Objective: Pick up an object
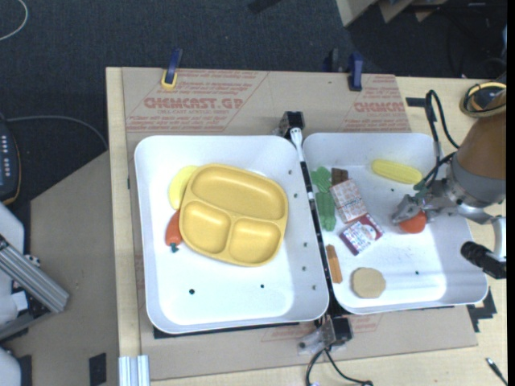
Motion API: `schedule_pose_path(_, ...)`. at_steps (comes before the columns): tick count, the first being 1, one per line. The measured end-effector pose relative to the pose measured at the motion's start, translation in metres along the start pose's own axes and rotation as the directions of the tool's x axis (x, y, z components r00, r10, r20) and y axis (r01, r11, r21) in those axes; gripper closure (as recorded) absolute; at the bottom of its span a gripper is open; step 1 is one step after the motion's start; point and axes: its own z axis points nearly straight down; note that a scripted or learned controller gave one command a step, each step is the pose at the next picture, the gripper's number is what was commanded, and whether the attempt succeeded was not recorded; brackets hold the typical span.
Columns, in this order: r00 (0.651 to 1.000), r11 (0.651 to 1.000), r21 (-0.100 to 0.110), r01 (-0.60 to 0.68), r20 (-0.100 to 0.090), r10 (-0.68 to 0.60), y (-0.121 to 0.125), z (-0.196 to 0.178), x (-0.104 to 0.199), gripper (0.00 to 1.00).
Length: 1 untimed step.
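Approach step: I had the end effector point(408, 212) at right of frame, beside a tomato point(414, 224); finger state indiscernible. Next, I judged: close, lift.

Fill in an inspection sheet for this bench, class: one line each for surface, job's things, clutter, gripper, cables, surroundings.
Surface: brown board bench bearing left white bin and right white bin.
Job's things: red round object at the gripper; yellow corn cob, tan round cookie, printed packets, green strip.
Clutter: yellow divided tray in left bin.
Gripper: grey gripper, over right bin.
Cables: black cable.
Surroundings: dark carpet.
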Motion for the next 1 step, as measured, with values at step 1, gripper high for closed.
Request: schedule_pose_path(1,1.0,1.0,-0.004,0.002,0.002,-0.002,0.0033,-0.0432,0.0005,1.0)
